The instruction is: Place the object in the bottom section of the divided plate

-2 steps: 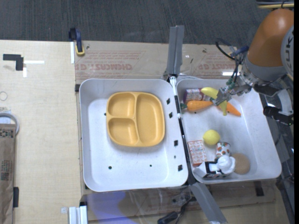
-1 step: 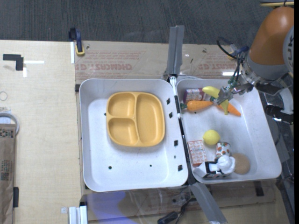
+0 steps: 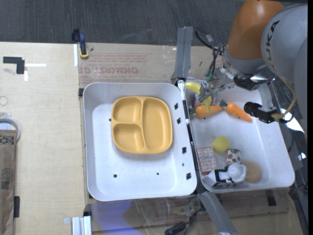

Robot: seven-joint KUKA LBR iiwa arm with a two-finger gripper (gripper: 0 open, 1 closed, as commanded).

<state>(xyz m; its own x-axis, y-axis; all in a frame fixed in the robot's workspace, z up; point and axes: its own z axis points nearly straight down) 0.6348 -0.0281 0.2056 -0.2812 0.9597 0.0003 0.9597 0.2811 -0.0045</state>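
claw (image 3: 209,89) state: cannot tell, cluttered. carrot (image 3: 207,110) just below it, second carrot (image 3: 238,111) beside. risk: grabs both or neither; divided plate (image 3: 142,124) far left.

- One fixed camera hangs above the bench (image 3: 39,131), looking down at a slight slant — far edge toward the frame's top.
- It sits far enough back to take in both white bins: the left bin (image 3: 98,180) at centre, the right bin (image 3: 274,175) at lower right.
- The arm (image 3: 274,28) enters from the upper right — close to the lens.
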